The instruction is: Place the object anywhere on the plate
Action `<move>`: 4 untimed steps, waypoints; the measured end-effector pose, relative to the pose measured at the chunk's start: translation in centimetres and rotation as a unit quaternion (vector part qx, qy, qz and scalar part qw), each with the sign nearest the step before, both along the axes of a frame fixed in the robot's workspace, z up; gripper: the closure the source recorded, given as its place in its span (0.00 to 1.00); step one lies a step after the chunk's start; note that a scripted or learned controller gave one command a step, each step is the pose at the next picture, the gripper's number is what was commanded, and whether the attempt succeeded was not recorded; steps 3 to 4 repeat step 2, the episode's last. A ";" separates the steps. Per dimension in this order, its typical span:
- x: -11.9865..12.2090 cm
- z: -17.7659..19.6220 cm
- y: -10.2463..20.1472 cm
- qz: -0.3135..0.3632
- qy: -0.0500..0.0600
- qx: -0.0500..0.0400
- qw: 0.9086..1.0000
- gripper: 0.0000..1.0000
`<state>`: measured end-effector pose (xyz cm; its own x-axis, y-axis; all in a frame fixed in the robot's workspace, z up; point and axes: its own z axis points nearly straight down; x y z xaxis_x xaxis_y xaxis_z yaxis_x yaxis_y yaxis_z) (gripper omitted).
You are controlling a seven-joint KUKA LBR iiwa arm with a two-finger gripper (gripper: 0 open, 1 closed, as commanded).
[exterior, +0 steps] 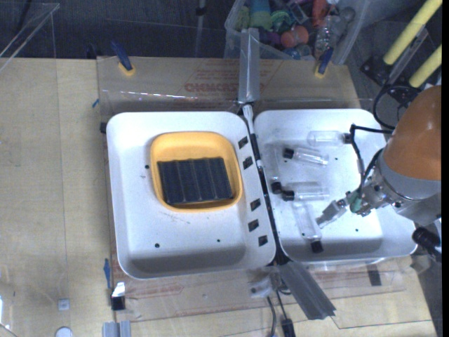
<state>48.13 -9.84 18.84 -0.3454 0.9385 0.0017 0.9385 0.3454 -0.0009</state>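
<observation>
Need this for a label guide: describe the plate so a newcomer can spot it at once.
Find the two white bins side by side and take the left bin. The plate lies in the middle of it: yellow-orange, squarish with rounded corners. A dark ribbed slab rests on it, and it is the one coloured thing in either bin; the right bin holds clear tubes with black caps.

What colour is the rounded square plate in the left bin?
Yellow-orange plate, under a dark ribbed slab; camera view.

Pale wooden bench [49, 188] — dark backdrop [105, 5]
</observation>
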 end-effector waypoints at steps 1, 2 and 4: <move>-0.1 5.0 -4.4 0.095 -0.003 -0.001 0.995 0.00; 2.0 0.7 -10.4 0.177 -0.002 -0.001 0.984 0.00; 2.0 0.7 -10.4 0.177 -0.002 -0.001 0.984 0.00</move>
